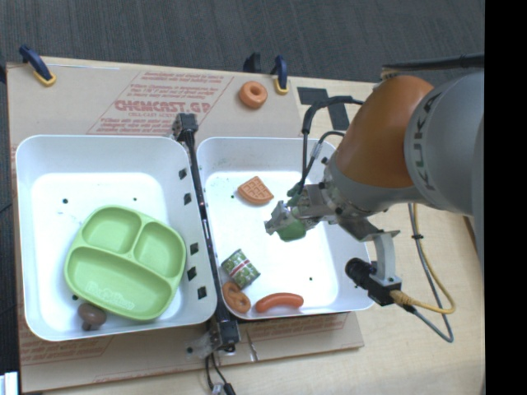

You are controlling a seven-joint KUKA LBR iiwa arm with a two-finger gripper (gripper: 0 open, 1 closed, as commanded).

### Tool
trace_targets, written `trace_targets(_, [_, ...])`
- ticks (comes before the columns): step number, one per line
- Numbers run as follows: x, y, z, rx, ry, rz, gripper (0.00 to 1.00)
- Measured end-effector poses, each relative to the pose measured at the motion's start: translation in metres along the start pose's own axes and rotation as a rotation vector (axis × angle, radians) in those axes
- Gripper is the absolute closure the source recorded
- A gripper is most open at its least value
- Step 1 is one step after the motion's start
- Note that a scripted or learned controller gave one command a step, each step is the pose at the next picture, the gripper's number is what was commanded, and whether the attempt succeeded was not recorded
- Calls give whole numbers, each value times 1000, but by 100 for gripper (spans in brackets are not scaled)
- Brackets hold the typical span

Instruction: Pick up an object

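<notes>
Camera view has the gripper (286, 220) over the right bin (216, 220), clamped around a green object (292, 231), with bare floor toward 9 o'clock. At 6 o'clock along the rim sit a can (240, 267), sausage (278, 303) and waffle piece (255, 191). Left bin (33, 171) holds a green tray (125, 262).

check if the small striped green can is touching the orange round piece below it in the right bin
Apart. The camera view shows a thin strip of white bin floor between the striped green can and the orange round piece.
</notes>
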State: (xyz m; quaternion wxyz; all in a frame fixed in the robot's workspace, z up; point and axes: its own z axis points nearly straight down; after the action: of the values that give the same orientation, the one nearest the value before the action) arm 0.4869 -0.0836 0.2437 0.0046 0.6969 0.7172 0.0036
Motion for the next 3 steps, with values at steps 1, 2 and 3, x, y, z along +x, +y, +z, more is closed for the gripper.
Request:
trace_targets(1, [0,1,-10,-3,-1,-6,100])
trace_targets(2, [0,2,-20,-7,-3,-13,100])
trace_targets(3, [44,-10,52,15,2,22,100])
